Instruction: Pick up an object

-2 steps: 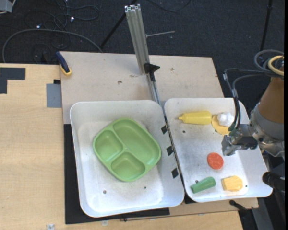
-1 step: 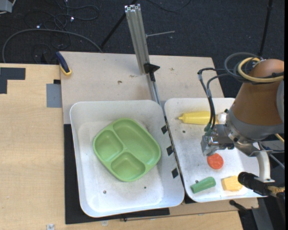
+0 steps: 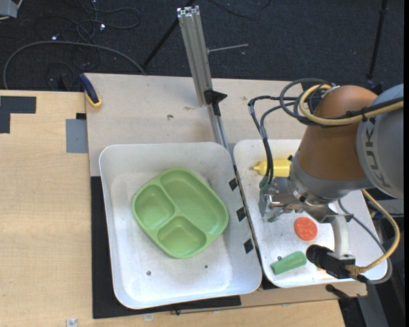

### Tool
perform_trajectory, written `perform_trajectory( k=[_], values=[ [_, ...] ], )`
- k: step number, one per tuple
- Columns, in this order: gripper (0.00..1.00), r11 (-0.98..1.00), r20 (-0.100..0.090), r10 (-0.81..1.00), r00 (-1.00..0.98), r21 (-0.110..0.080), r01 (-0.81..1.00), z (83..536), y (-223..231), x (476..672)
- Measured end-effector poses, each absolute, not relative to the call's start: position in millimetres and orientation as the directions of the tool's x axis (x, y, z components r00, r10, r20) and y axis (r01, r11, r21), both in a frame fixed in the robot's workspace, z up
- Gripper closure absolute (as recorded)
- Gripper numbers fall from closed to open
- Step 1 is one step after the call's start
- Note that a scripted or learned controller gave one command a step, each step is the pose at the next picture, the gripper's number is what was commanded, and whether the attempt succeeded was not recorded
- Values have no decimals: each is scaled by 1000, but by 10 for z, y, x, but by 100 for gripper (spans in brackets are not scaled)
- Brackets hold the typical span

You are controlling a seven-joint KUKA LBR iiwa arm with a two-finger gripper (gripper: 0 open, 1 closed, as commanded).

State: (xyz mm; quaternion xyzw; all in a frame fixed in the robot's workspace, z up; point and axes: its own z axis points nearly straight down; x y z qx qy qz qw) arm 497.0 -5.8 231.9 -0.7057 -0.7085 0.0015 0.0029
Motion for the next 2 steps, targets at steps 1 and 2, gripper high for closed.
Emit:
perform_trajectory(
  k=[1,2],
  values=[
    [100,5,1,1000,-5,-4,1000,2323,517,4968],
    [100,4,0,1000,-4,-4,1000,2201,1024,5038]
  ],
)
